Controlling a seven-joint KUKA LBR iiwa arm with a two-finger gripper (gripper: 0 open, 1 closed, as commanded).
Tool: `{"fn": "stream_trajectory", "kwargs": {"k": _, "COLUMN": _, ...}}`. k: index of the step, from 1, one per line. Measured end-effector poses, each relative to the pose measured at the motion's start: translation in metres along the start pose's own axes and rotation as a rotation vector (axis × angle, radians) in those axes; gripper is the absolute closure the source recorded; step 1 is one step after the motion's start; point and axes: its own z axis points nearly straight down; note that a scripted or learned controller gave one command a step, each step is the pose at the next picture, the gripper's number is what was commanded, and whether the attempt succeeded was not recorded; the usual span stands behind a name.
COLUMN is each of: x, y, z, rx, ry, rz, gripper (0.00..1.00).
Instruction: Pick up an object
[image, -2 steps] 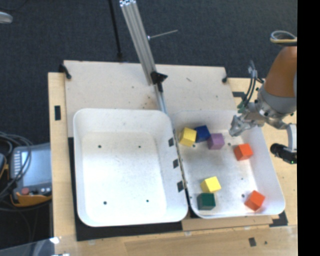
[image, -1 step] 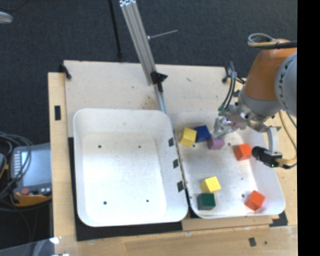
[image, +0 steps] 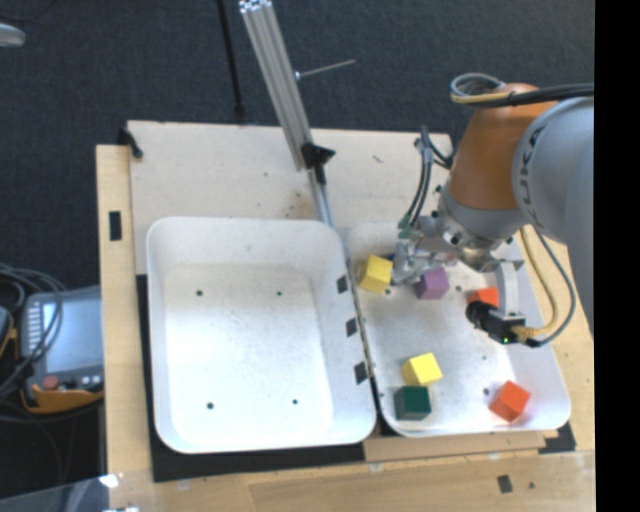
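Grey arm (image: 560, 150), orange wrist band, looping black cables

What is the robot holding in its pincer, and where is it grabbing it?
It cannot be told. The pincer is low in the right bin, between the yellow block and the purple block, but no block shows clearly inside it.

Both bins (image: 250, 420) are white, speckled with dark flecks, on a tan bench (image: 210, 160). The blocks are yellow (image: 377, 273), purple (image: 433, 284), yellow (image: 422, 369), dark green (image: 412, 402) and orange (image: 510, 400). The arm (image: 560, 150) is grey with an orange band (image: 485, 160).
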Motion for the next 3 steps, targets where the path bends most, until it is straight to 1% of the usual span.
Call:
{"fn": "stream_trajectory", "kwargs": {"k": 1, "x": 0.043, "y": -0.010, "z": -0.005, "rx": 0.000, "ry": 0.001, "rz": 0.000, "gripper": 1.00}}
{"fn": "stream_trajectory", "kwargs": {"k": 2, "x": 0.086, "y": -0.012, "z": -0.013, "rx": -0.002, "ry": 0.001, "rz": -0.001, "gripper": 1.00}}
{"fn": "stream_trajectory", "kwargs": {"k": 3, "x": 0.133, "y": -0.025, "z": -0.029, "rx": -0.004, "ry": 0.002, "rz": -0.002, "gripper": 1.00}}
